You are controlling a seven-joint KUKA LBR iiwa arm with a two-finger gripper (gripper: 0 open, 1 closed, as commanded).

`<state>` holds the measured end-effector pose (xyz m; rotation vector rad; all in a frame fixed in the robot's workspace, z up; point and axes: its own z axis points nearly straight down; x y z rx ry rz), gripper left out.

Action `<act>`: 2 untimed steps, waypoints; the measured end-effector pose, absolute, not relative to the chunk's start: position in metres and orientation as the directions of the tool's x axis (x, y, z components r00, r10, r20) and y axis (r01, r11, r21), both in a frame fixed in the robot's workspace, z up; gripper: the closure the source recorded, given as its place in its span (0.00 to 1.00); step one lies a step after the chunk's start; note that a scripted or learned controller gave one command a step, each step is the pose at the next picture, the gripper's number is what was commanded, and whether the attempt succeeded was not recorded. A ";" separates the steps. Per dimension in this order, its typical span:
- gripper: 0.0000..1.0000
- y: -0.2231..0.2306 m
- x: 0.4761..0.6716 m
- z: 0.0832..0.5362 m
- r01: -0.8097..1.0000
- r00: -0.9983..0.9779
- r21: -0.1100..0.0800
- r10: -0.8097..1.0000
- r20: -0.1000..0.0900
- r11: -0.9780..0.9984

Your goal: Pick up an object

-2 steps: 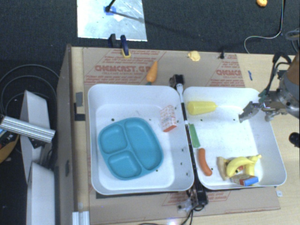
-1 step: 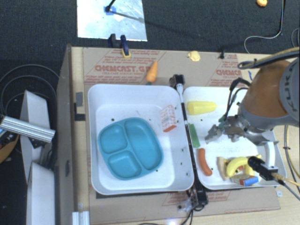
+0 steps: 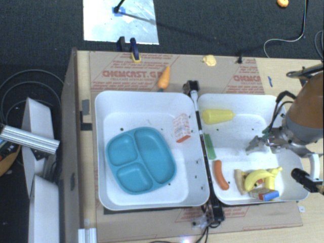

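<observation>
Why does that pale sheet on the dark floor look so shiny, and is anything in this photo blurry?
In the camera view, the silvery sheet reflects overhead light unevenly, giving bright patches of glare. The white bins are evenly lit with soft shadows. The gripper and the arm at the right look slightly smeared; the blue tray is sharper.

left bin (image 3: 109, 135): blue tray (image 3: 140, 159) | right bin (image 3: 238, 110): claw (image 3: 258, 145), banana (image 3: 258, 178), carrot (image 3: 220, 174)
</observation>
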<state>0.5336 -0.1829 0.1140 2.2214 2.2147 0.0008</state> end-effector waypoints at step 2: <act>0.00 -0.120 0.527 0.081 1.000 0.000 -0.012 1.000 0.006 0.000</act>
